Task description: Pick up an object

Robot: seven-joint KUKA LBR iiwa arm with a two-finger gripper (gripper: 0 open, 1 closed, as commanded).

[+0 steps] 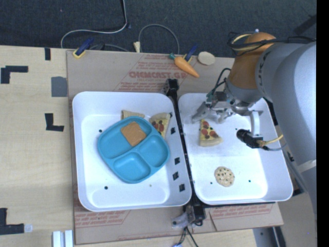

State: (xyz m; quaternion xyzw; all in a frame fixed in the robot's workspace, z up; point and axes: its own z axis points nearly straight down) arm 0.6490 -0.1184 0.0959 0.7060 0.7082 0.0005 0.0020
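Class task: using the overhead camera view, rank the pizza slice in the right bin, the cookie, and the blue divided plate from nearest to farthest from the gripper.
Measured from the gripper:
1. Pizza slice, right bin, just below the gripper.
2. Cookie, right bin, toward its front edge.
3. Blue divided plate, in the left bin, across the divider.

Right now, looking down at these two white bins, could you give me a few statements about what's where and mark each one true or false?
1. The blue divided plate lies in the left bin. True.
2. The cookie sits on the blue plate. False: it lies in the right bin.
3. The gripper hangs over the right bin, close to the pizza slice. True.
4. The toy carrot lies inside the left bin. False: it lies on the cardboard behind the bins.
5. A brown square piece rests on the plate. True.
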